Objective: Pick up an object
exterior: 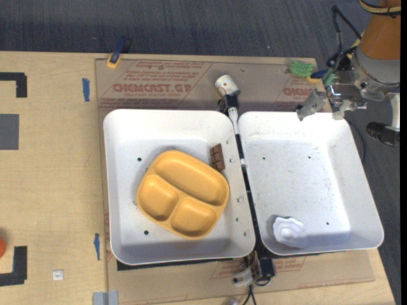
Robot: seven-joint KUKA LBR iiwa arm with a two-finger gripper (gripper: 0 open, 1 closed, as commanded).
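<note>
Your hand [323, 104] hangs at the right bin's [356, 189] far rim; its spread I cannot tell. The yellow tray [183, 192], left of that bin, looks light, stiff, slick: pinch its rim.

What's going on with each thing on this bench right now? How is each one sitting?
Yellow divided plate: flat, hollows up, in the left bin.
Brown block: beside the plate's upper right edge.
White crumpled object: near the right bin's front wall.
Gripper: over the right bin's far edge, holding nothing.
</note>
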